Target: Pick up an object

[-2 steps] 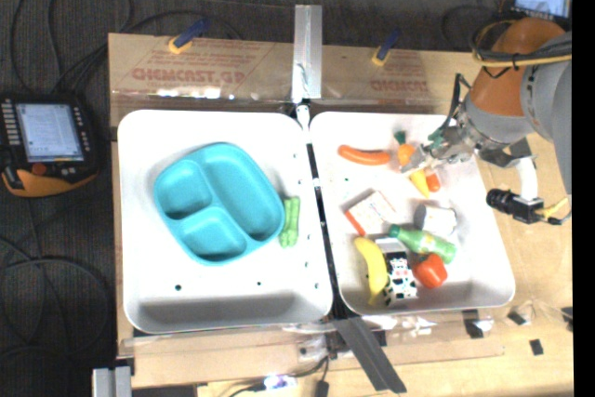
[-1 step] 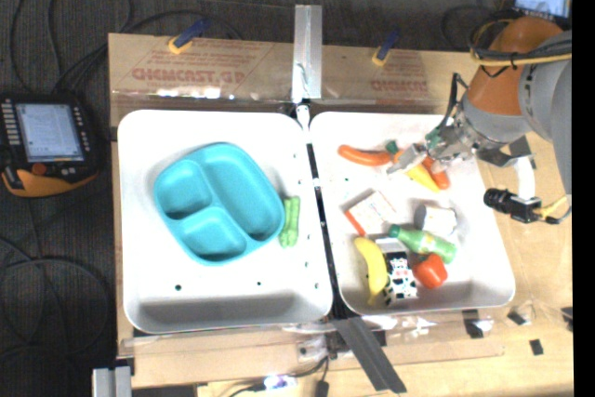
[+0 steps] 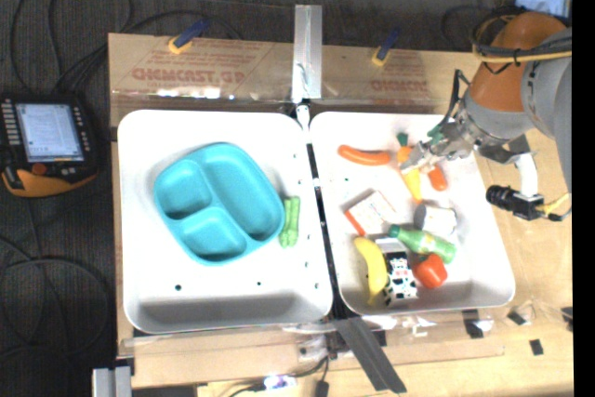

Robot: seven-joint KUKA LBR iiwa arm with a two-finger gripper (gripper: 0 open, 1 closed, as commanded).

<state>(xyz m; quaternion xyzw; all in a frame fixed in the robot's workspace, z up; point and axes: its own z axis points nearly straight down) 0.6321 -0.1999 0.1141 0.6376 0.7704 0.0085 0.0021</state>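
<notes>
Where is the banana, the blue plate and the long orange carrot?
banana (image 3: pixel 373 267), camera view, middle of its curved body.
blue plate (image 3: pixel 219 203), camera view, ridge between its compartments.
carrot (image 3: pixel 364 156), camera view, middle of its length.

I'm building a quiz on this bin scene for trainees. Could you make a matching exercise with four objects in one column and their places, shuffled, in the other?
Objects:
1. blue divided plate
2. green pod-shaped toy
3. banana
4. orange carrot-shaped toy

Places:
A. front part of the right bin, beside a black-and-white spotted toy
B. middle of the left bin
C. back part of the right bin, left of the gripper
D. right edge of the left bin, next to the plate

Pairs: 1-B, 2-D, 3-A, 4-C
</notes>
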